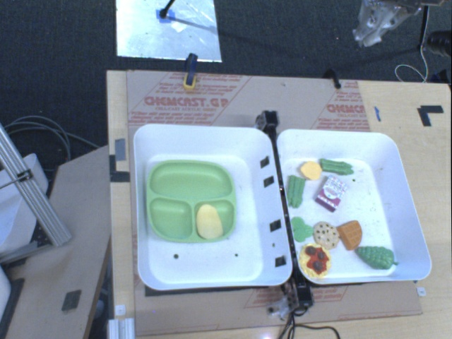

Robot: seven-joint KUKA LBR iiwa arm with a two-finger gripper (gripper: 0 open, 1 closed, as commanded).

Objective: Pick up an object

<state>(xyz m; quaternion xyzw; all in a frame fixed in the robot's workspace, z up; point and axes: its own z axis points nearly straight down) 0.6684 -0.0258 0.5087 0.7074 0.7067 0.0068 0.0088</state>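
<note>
the hand hangs beyond the right bin, off the surface; whether it is open i cannot tell. the toys lie in that bin, toward the camera from it.

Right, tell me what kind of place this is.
Probably a robotics lab test bench: two shallow white plastic bins on a labelled board, small toy food pieces, and a grey two-finger gripper above dark carpet.
</note>
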